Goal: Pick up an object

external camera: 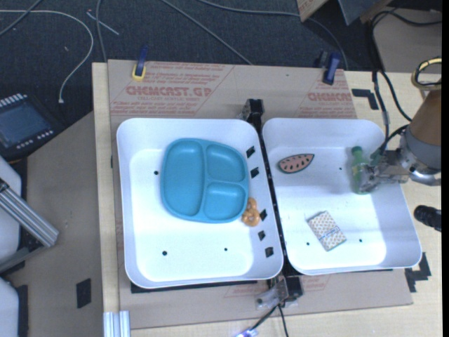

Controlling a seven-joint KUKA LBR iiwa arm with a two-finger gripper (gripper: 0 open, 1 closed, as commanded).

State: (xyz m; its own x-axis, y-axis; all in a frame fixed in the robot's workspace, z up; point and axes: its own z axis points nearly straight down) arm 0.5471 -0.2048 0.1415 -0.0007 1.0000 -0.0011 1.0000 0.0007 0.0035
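My gripper [366, 173] is low in the right bin [393, 248], near its right wall. A green object [357, 156] lies right at the gripper's tip, partly hidden by it. A watermelon-slice toy [295, 163] rests in the same bin at upper left. A small patterned packet [326, 229] lies toward the bin's front. In the left bin [140, 251] sit a blue divided plate [205, 180] and a small orange-brown piece [250, 213] at the plate's right edge.
The arm's wrist [424, 153] comes in over the right bin's right rim. Black clips [261, 234] line the ridge between the two bins. Cables and a cardboard backing [231, 83] lie behind the bins.
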